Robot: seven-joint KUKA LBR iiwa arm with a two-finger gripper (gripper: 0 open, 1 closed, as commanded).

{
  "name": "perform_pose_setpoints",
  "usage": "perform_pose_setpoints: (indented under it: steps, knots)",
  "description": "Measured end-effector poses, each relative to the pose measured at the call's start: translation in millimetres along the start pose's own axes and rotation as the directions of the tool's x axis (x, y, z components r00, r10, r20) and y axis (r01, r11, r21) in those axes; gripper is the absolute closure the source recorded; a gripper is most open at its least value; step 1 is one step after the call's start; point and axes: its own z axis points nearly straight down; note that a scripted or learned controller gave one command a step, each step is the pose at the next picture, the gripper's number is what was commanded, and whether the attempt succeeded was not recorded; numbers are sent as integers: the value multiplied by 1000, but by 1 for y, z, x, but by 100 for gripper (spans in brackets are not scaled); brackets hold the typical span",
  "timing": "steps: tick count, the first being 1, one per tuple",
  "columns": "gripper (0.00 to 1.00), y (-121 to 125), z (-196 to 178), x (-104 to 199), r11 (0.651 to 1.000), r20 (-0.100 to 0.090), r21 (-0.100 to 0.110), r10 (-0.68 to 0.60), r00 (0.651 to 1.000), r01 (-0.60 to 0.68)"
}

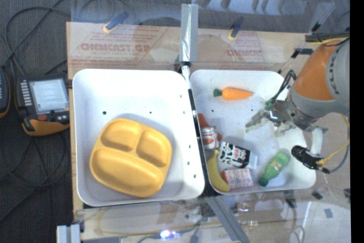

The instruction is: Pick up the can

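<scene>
Above the right bin (293,180), the grey arm with its orange band (318,79) reaches in from the right, its tool (267,118) poised over bare bin floor with the fingers (256,120) spread and nothing between them. The can (208,137) we want lies at the left wall of that bin, hard against the divider, with a black-and-white carton (234,154) just beside it and a banana (216,173) curving along the wall below; a pink-labelled packet (237,178) sits by the banana, a green bottle (274,168) near the front right corner, and a carrot (233,94) well apart toward the back. The left bin (85,94) carries a yellow divided tray (131,156). By our reading the step in hand is the approach: we still have to cross most of the bin to reach the can. To do it well, we would travel leftward above the clutter, centre over the can, and turn the fingers so that one slips between can and carton and the other clears the wall (the tight side, in our judgement). A descent that clips the carton or the rim could shove the can away or leave us closing on air, so we would come down straight and close only once the can sits squarely between the fingers.
</scene>
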Motion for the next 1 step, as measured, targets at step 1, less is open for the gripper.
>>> perform_pose_setpoints:
  steps: [1]
  knots:
    - [0, 67, 4, 9, 999, -10, -12, 49, 999, -49]
